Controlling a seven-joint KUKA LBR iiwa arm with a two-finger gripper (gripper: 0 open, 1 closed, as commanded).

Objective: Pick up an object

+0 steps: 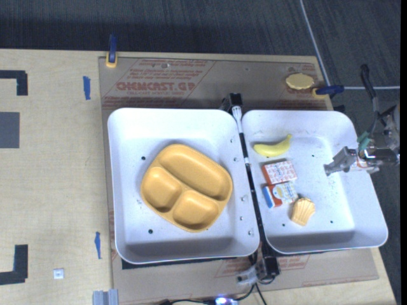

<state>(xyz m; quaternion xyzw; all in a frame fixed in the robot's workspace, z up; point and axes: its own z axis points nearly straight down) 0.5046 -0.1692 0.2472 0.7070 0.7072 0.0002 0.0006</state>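
Note:
The right bin [331, 229] holds a yellow banana [272, 147] near its back left. A red and white packet [280, 171] lies just in front of it, then a blue and white packet [280, 194]. A small yellow ridged piece [302, 211] sits to the right of that one. My gripper [338, 162] reaches in over the right bin's right side, well to the right of the packets and apart from all of them. It is small and partly cut off in the view. Nothing is seen held in it.
The left bin [121, 170] contains a large yellow divided plate [186, 186]. A round yellow object [299, 81] rests on the board behind the right bin, next to a blue clamp [328, 89]. Another clamp [112, 49] sits at the board's back left corner.

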